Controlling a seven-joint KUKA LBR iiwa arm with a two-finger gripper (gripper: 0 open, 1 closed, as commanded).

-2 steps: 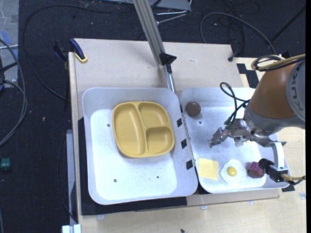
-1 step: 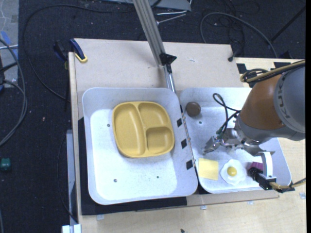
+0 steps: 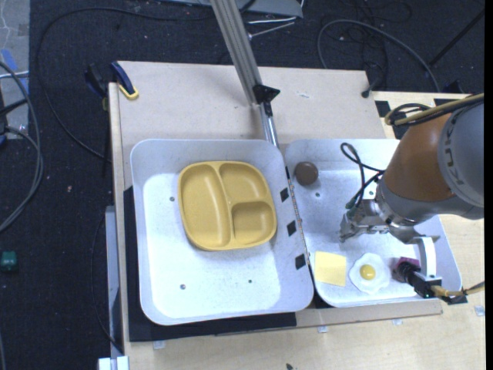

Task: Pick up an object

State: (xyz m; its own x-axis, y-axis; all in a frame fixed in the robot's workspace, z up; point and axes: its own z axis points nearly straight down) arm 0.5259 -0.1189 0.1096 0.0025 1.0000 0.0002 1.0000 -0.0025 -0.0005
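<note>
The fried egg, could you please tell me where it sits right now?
The fried egg lies in the right bin, near its front edge, between the yellow cheese slice and a small purple item.

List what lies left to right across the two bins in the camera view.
Yellow divided plate → brown ball → yellow cheese slice → fried egg → purple toy.

The pale wooden bench (image 3: 192, 99) carries two shallow white bins side by side, their inner rims touching at the middle. The left bin (image 3: 154, 284) lies over a dark mat that shows along its left and lower edges. The right bin (image 3: 327, 156) reaches the bench's right part. A blue-and-yellow clamp (image 3: 125, 82) grips the bench's far left corner.
</note>
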